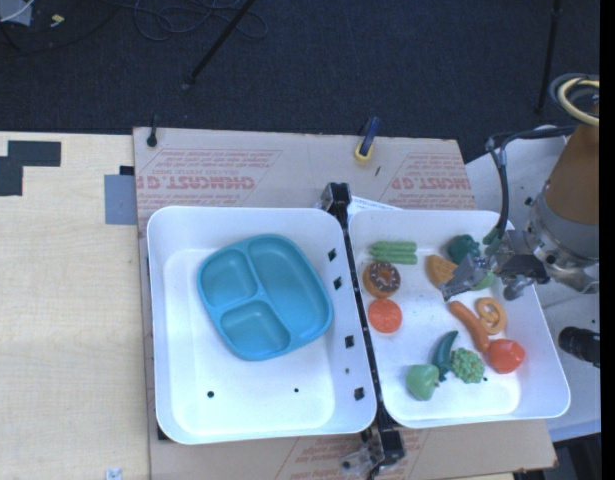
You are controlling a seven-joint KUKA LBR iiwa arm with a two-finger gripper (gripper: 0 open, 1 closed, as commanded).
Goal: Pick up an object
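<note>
The gripper (474, 273) sits low in the right bin (547, 393) at the frame's right, among toy food (467, 366). Honestly can't tell its opening. Blue tray (264, 296) sits in the left bin (177, 388).

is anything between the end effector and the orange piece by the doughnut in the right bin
Nothing visible does. The end effector sits low over the right bin, right beside the orange piece, with bare white floor between them. The doughnut lies farther left, out of the way.
</note>
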